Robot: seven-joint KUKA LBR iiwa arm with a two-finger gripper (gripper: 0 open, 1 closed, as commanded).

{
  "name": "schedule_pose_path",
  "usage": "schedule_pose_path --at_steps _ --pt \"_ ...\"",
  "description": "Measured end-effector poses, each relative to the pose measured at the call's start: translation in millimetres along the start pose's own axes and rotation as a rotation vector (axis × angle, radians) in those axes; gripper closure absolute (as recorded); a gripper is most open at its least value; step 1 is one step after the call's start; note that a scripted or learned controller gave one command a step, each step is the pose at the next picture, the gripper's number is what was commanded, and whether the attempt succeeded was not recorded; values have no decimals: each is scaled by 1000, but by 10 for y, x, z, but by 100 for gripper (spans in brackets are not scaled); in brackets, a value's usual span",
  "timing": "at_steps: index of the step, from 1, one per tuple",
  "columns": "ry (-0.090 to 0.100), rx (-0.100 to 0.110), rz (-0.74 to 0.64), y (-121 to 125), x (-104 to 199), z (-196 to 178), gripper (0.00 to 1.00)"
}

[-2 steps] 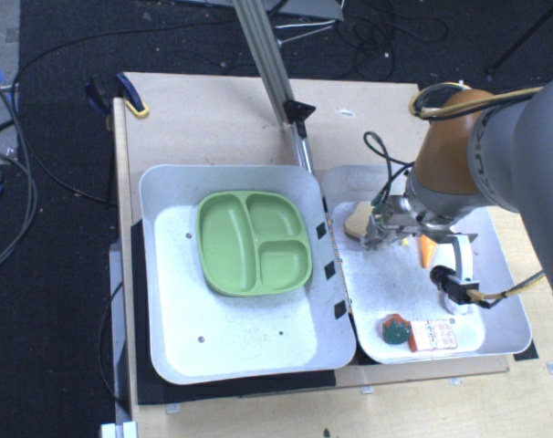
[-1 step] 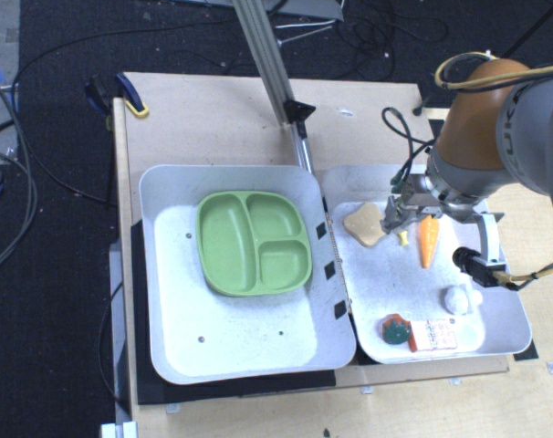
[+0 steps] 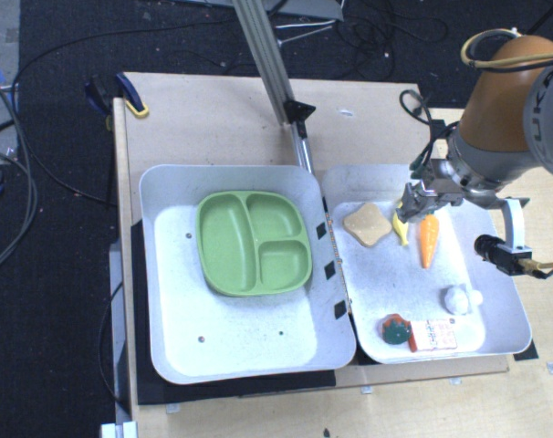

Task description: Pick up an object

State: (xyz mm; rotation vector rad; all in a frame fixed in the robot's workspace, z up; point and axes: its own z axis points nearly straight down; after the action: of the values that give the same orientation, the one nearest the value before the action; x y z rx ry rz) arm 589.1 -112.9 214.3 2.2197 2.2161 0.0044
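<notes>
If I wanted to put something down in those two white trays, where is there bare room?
The left bin has bare floor below and left of the green plate. The right bin has a patch between the bread and the red-green toy. It is crowded near the gripper, by the carrot.

Divided plate (image 3: pixel 255 243) in left bin (image 3: pixel 167 336); carrot (image 3: pixel 427 240), perhaps bread (image 3: pixel 368 224), in right bin (image 3: pixel 505 322).

The hand (image 3: pixel 413 210) covers most of a yellow item (image 3: pixel 401 230). The arm (image 3: pixel 514 99) is cut off at the right edge.
</notes>
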Motion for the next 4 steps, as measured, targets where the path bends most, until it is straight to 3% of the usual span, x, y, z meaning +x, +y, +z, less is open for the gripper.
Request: schedule_pose_path --at_steps 1,2,4 --pt "1 2 -3 9 -2 -168 100" --pt "3 8 -8 -176 546 -84 100" --pt "4 5 -10 -359 1570 -295 100"
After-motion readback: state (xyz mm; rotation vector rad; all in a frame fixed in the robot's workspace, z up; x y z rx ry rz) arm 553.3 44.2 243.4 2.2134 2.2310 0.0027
